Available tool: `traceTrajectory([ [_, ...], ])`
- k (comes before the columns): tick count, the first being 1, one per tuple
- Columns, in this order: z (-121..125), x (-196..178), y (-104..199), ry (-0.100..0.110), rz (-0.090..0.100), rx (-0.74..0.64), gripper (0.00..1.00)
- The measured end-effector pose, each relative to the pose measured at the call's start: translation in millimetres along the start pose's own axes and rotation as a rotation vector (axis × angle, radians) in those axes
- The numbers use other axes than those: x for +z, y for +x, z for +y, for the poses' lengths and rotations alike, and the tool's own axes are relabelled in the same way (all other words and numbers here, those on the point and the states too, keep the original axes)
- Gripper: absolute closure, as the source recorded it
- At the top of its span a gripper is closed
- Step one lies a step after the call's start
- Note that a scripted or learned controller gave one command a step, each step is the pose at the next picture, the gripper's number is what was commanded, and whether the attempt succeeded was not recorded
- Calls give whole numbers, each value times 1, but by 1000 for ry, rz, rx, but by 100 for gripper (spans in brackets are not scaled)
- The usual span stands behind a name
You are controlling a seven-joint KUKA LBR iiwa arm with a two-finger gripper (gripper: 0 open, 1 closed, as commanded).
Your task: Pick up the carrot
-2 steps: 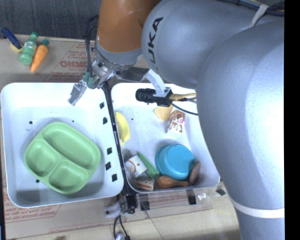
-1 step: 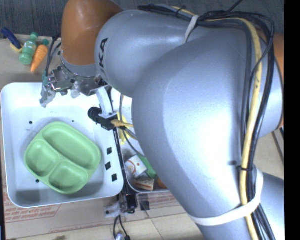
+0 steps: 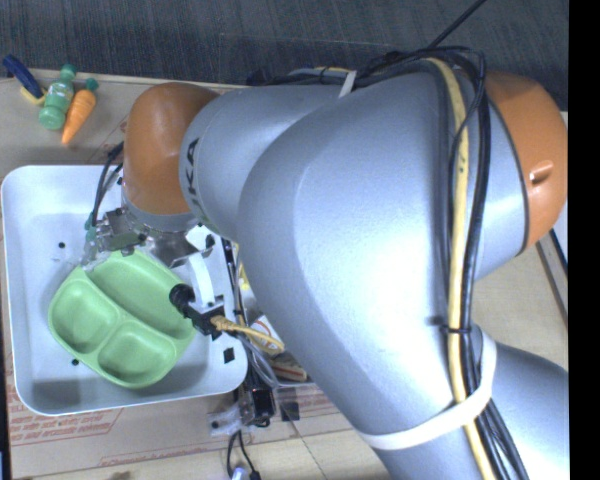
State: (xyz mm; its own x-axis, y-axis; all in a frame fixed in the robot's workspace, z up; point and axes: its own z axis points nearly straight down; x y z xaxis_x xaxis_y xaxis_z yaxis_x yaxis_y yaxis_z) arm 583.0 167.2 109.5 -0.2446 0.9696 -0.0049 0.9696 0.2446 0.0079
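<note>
Smooth grey arm (image 3: 380, 258) looms over the glossy white bin (image 3: 25, 268); its gripper (image 3: 130, 236), grip unreadable, meets a green divided tray (image 3: 120, 318). Tapered carrot (image 3: 78, 113) lies on the desk (image 3: 110, 93) outside.

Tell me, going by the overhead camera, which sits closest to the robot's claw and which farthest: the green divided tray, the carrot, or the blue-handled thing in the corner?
From the gripper, which is over the left bin:
1. Green divided tray, just below the gripper, inside the bin.
2. Carrot, outside the bin, on the bench beyond its far edge.
3. Blue-handled thing, at the far left corner, just past the carrot.
</note>
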Motion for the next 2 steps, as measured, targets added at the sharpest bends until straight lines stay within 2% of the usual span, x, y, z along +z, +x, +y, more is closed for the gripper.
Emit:
traceTrajectory([
  [1,-1,-4,-5,4,-12,-6,100],
  [2,-2,-11,-6,10,-18,-16,100],
])
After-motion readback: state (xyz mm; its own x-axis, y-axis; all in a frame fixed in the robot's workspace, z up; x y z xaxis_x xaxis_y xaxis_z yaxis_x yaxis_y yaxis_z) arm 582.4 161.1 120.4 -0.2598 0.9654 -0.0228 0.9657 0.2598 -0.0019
